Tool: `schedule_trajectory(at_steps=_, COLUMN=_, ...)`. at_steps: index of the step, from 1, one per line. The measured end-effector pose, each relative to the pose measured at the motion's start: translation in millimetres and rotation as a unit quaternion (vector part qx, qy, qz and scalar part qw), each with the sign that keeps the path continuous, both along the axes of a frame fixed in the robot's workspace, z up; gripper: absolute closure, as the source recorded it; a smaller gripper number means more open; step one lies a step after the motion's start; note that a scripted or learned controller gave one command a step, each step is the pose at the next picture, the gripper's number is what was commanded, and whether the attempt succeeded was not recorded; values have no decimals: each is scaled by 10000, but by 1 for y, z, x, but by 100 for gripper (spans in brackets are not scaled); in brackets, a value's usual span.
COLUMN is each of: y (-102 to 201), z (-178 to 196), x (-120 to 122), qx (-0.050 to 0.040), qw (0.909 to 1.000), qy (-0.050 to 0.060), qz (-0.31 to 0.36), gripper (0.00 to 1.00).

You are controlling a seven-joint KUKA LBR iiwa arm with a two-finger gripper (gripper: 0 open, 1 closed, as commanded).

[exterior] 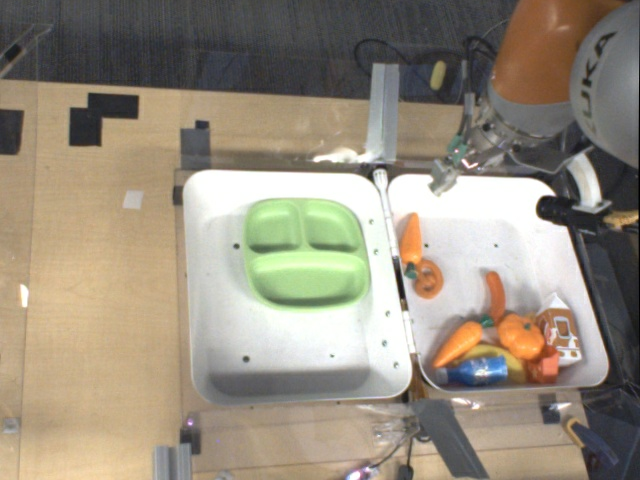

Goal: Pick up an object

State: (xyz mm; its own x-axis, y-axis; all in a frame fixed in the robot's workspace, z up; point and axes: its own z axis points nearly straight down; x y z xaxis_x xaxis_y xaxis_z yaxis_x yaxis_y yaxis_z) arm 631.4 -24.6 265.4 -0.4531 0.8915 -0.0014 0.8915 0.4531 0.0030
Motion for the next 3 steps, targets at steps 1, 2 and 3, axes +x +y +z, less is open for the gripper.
schedule_trajectory(at_steps=1, y=39, z=-59, x=15, qx=2, qw=9968, qy=15, qz=-794, gripper=100)
schedule_trajectory(at_steps=2, y=1, z=-46, x=-25, qx=0, qw=9998, qy=8, qz=-204, gripper=100)
schedule_trajectory(at_steps=3, y=-103, z=-153, x=-53, qx=1, qw=9974, qy=24, qz=-717, gripper=100)
